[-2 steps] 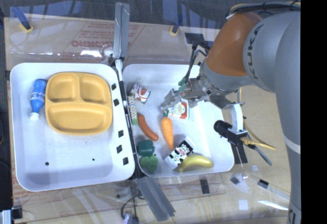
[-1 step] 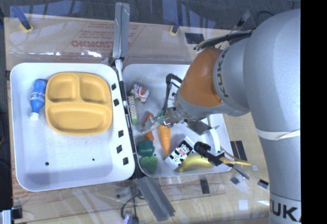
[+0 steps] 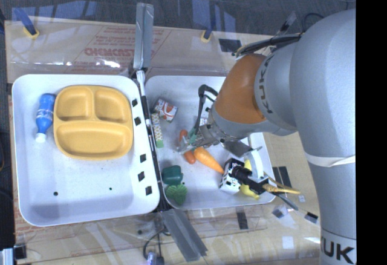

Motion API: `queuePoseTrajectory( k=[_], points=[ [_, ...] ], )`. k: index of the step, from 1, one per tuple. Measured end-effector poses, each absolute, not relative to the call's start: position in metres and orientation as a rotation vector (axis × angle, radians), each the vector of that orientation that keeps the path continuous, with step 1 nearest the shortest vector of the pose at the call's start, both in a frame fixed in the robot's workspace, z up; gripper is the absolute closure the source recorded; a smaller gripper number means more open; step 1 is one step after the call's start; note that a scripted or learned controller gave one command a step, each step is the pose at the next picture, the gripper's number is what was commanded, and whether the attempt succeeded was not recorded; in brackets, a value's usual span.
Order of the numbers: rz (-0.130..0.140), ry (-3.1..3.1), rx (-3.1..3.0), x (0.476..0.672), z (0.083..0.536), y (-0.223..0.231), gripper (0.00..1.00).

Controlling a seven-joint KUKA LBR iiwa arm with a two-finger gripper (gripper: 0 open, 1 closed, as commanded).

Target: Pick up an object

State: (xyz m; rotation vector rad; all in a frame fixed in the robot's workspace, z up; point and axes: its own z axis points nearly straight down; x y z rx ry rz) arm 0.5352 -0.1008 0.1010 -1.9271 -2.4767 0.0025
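I am reaching my tool (image 3: 192, 140) down by the carrot (image 3: 208, 161); I cannot tell its state. Next, grabbing it.

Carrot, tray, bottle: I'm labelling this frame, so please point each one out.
carrot (image 3: 208, 160), camera view, middle of its orange body.
tray (image 3: 94, 121), camera view, ridge between its compartments.
bottle (image 3: 45, 114), camera view, blue label on its body.
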Motion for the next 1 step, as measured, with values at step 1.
queuePoseTrajectory(
  k=[1],
  points=[
    [0.001,-2.506,-1.892,0.5760,0.2405,-0.0338,1.00]
  ],
)
